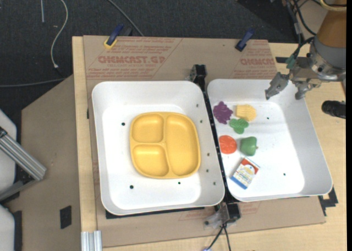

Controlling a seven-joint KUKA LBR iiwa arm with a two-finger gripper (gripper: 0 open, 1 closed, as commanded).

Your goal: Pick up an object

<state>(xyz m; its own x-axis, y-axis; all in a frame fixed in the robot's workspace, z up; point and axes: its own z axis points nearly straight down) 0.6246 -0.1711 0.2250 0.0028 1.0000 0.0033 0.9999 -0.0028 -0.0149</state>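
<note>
Six small things lie in the right bin (308, 151), all bunched toward its left wall, and that is what I am steering for from here. From the fixed overhead camera I see purple grapes (222, 112) and a yellow corn piece (245, 113) at the far end of the cluster, a green leafy piece (238, 125) just below them, then a red tomato (227, 145) beside a green pepper (249, 146), and a small carton (245, 173) nearest me, tilted with its long axis running diagonally. The left bin (110, 134) holds a yellow divided plate (165, 145), which I leave alone. The gripper (288, 87) hangs over the far right corner of the right bin, and its two fingers stand spread apart with nothing between them, so I read it as released. The relation that matters: the whole cluster lies to the left of the gripper and nearer the camera, with the corn closest to it and the carton farthest. The arm comes in from the upper right, its orange band above the wrist, the wrist pointing roughly straight down over the bin floor. I judge the grasp not yet begun; the next move calls for a traverse left before any descent.
</note>
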